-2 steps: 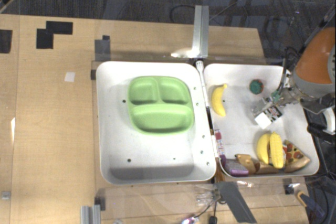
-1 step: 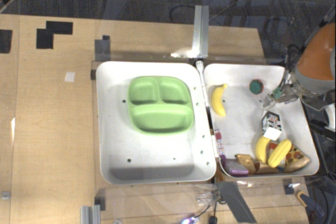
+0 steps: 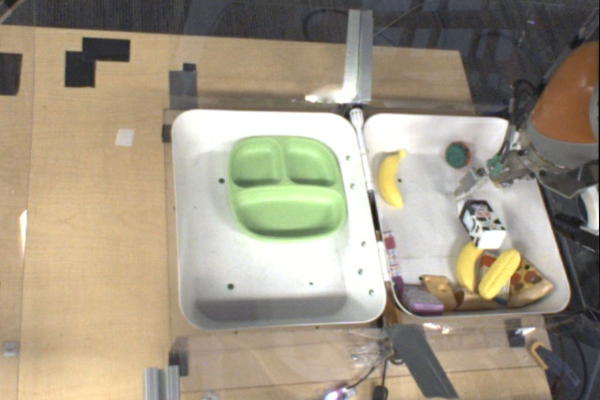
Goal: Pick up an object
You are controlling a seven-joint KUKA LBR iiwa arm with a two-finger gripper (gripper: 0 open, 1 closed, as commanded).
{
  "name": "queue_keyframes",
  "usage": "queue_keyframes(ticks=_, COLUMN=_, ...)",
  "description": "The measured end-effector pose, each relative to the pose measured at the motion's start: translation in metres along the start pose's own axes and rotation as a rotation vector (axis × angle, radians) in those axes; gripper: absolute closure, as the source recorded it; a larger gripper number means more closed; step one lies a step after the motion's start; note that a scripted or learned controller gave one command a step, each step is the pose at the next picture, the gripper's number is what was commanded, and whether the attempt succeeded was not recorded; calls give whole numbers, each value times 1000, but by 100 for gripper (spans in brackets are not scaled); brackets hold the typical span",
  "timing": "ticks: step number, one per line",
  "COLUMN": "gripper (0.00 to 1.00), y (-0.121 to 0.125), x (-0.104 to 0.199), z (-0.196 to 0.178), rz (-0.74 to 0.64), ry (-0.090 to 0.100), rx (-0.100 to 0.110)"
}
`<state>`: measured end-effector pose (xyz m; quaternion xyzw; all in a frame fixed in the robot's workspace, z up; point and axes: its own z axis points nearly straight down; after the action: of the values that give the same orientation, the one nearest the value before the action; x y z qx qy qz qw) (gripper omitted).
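Nothing readable is showing up anywhere here. The small black-and-white box [image 3: 482,219] in the right part of the frame is carrying some printed marking, but it is coming through far too small and blurred to make out a single letter. The thin packet [image 3: 389,256] lying at the left edge of the right bin [image 3: 422,131] is showing red and white print, and again no word is resolving. The black shapes [image 3: 96,59] on the bench at the upper left are just plain blocks, not spelling out anything.
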<state>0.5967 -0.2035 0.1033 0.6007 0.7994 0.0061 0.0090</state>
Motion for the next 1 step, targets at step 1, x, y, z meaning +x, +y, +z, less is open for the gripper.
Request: queue_keyframes(ticks=1, gripper=0, y=-23, x=25, z=12, rz=-70, ry=-2, rx=5)
